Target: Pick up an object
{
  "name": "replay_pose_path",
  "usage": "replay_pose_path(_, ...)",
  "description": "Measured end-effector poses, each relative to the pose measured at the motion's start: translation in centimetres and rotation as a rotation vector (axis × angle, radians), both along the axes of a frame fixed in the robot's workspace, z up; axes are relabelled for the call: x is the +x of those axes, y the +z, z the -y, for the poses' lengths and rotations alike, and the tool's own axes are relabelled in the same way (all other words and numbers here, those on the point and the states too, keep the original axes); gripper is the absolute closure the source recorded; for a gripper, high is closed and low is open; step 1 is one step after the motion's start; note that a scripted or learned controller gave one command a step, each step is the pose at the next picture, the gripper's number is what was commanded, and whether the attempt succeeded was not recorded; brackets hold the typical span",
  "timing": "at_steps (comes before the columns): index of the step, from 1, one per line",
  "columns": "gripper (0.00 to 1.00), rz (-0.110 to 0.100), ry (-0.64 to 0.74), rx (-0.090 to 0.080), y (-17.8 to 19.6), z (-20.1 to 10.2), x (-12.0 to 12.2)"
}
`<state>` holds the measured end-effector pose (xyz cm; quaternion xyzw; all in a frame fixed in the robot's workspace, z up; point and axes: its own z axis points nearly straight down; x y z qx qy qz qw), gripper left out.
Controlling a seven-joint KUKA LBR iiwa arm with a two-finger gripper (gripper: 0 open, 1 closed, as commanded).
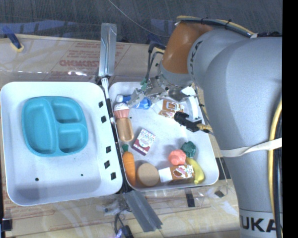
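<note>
In the right-hand shallow white bin [211,155], the grey arm's two-finger gripper [148,90] hangs low over the far end beside a small blue-and-white packet [140,102], its fingers' spread impossible to tell, while a turquoise divided plastic tray [54,124] lies in the left bin [10,172].

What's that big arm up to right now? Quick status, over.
Gripper low at right bin's far end, grip unclear. Blue item beside it. Carrot, banana untouched at near end.

R bin [207,142] crowded; maybe mid gap.
</note>
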<state>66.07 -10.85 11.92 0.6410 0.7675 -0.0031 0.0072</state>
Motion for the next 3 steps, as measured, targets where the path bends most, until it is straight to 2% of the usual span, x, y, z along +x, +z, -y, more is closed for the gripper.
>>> replay_pose_path(1, 0.0, -0.002, 0.1, 0.011, 5.0, 6.0, -0.2)
replay_pose_path(2, 0.0, -0.011, -0.009, 0.015, 1.6, 3.4, -1.3)
replay_pose_path(3, 0.0, 0.002, 0.012, 0.0, -2.1, 0.6, -0.2)
